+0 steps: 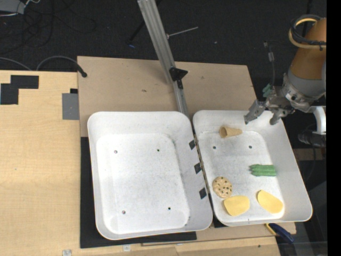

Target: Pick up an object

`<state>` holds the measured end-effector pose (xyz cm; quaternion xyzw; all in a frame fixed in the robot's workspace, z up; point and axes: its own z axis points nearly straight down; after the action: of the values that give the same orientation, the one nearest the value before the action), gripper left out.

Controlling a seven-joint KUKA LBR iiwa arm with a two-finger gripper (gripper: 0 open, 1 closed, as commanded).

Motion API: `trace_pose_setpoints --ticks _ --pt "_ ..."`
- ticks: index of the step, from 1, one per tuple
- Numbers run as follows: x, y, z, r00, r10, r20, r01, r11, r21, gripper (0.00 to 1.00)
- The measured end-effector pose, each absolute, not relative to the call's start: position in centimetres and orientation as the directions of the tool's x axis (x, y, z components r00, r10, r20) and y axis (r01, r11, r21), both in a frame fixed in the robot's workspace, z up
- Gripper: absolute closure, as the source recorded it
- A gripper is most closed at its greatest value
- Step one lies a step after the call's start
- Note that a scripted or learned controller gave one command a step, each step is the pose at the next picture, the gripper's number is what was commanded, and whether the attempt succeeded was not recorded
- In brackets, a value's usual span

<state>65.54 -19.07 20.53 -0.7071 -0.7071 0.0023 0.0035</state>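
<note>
Gripper point(264, 114) hovers over the right bin's point(298, 196) far corner, fingers spread, nothing between them. Closest item is the tan cone point(230, 132), just left of and nearer the camera than the gripper (not touching). No readable labels or writing.

Two bins side by side on the surface point(133, 84). Right bin point(287, 143) holds: cone point(230, 132) at back, pod point(263, 170) right of centre, cookie point(222, 186) front left, two chips point(236, 205) point(270, 201) along front. Gripper point(265, 117) over its back right rim.
</note>
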Motion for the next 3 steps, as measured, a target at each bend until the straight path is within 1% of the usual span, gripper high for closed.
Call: trace_pose_setpoints --ticks 1,2,3 --pt "66.3 -18.5 15.5 -0.004 1.0 0.002 1.0 0.004 -0.006 0.0" --pt "65.6 -18.7 10.9 -0.001 1.0 0.001 1.0 0.001 -0.008 0.0" --pt "65.8 -18.7 12.3 -0.001 1.0 0.0 1.0 0.001 -0.002 1.0"
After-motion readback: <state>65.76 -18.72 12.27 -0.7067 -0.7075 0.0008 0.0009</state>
